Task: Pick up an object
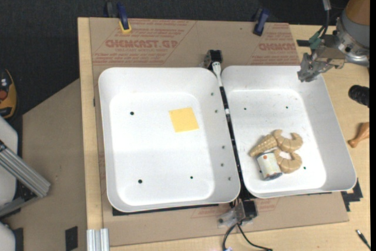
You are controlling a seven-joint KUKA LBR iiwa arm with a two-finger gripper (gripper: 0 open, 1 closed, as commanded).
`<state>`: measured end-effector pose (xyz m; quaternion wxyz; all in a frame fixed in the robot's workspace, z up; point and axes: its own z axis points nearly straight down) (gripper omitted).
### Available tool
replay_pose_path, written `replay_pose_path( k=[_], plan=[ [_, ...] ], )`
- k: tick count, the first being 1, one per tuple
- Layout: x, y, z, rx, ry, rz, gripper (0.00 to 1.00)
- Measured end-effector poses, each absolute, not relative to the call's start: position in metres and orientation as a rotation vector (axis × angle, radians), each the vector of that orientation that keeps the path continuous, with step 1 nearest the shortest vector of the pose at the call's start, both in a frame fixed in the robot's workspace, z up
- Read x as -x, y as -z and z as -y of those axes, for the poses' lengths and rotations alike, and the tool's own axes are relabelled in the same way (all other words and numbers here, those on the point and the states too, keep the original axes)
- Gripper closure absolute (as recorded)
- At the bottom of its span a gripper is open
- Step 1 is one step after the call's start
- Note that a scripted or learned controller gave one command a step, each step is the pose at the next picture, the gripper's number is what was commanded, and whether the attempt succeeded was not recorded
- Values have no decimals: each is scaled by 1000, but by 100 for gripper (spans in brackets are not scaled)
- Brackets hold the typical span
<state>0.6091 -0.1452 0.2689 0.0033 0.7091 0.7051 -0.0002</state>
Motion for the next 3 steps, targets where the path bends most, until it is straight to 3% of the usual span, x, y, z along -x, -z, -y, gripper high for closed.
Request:
replay_pose_path(
  k=[1,2,3],
  plan=[
    [-582,-480,92,-2203,-22,-2215,100],
    [-561,-337,-24,-2218,13,-2245,100],
    [-571,-486,-54,-2207,-25,-2219,100]
  ],
)
